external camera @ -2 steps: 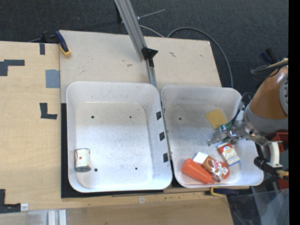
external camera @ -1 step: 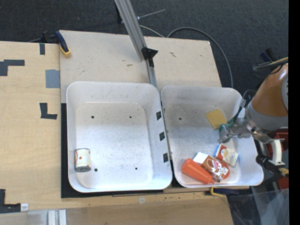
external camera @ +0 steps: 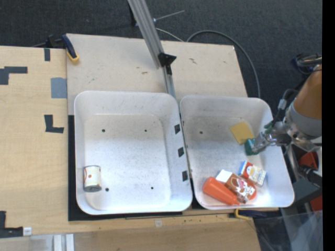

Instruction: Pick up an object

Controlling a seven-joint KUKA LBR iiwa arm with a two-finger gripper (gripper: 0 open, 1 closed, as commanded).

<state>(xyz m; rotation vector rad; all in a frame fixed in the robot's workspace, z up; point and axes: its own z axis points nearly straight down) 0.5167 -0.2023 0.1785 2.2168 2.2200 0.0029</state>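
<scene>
Two white bins sit side by side on the tabletop; the left bin holds one small can; the right bin holds one yellow sponge, one orange bottle, two small printed packets; the hand hovers beside the sponge, clamped on a green object.

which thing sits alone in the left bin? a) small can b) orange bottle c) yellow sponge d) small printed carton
a, the small can stands by itself near the front left corner of the left bin, while the yellow sponge, orange bottle and small printed carton all lie in the right bin.
</scene>
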